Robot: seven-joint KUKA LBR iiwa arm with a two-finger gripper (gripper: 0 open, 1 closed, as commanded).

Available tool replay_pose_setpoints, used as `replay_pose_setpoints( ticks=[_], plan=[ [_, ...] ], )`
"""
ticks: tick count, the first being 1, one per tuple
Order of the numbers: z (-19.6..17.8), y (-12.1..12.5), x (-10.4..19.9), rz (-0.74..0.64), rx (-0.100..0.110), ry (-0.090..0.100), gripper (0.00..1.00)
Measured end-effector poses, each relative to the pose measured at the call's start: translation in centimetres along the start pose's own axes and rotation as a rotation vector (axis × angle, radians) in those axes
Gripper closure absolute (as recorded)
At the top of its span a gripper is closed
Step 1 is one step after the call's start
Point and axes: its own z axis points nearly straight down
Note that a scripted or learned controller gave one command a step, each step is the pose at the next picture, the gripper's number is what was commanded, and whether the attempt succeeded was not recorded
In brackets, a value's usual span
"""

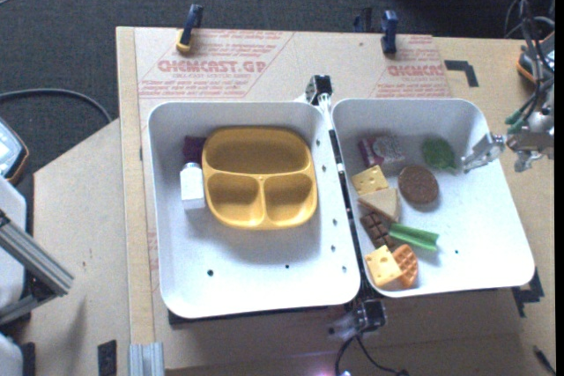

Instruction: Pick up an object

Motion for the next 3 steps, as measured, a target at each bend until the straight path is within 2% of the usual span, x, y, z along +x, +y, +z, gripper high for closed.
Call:
replay_pose_setpoints(
  ticks=[1, 3],
  plan=[
    [6.3, 0.0, 0.3, 0.0, 0.006, 0.003, 0.0],
    [16.0, -0.6, 0.8, 0.0, 0.006, 0.003, 0.0]
  ],
)
